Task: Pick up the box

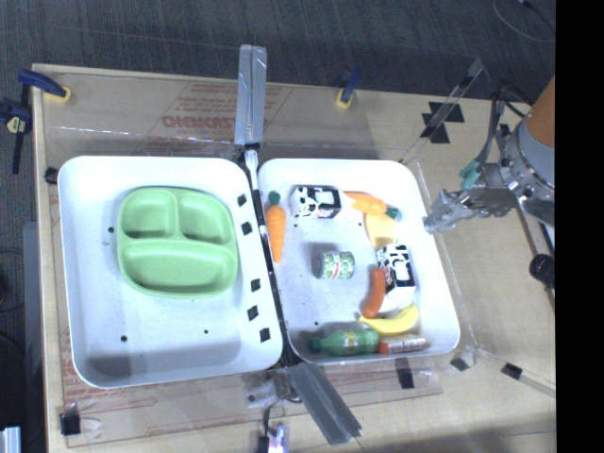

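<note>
Glossy white plastic bins [94, 347] hold a matt green tray [176, 242].

The single fixed camera looked down at a slant from above the bench [472, 399], taking in both bins [85, 347].

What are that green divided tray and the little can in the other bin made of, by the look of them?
The green tray looks like moulded plastic: one even matte colour, rounded compartments. The can seems metal with a printed label, going by its pale ends, though it may be a plastic toy; too small to tell.
</note>
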Available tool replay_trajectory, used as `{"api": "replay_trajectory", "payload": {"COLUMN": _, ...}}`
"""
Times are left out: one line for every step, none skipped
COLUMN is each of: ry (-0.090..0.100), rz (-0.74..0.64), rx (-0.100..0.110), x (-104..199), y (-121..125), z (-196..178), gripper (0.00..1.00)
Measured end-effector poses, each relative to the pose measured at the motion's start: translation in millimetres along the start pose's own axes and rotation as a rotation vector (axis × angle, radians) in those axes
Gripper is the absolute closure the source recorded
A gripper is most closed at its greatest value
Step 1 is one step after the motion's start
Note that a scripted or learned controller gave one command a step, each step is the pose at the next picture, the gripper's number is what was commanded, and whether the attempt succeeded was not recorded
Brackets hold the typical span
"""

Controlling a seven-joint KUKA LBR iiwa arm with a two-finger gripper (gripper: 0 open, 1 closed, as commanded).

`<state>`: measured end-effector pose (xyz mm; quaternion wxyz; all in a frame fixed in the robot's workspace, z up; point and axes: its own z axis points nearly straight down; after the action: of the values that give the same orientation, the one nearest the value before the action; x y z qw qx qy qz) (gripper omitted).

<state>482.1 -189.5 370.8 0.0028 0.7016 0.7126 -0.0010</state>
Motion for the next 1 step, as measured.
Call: {"api": "replay_trajectory", "payload": {"ry": -0.002, "rz": -0.007, "rx": -0.001, "x": 0.3, "y": 1.3, "z": -10.6, "gripper": 1.00}}
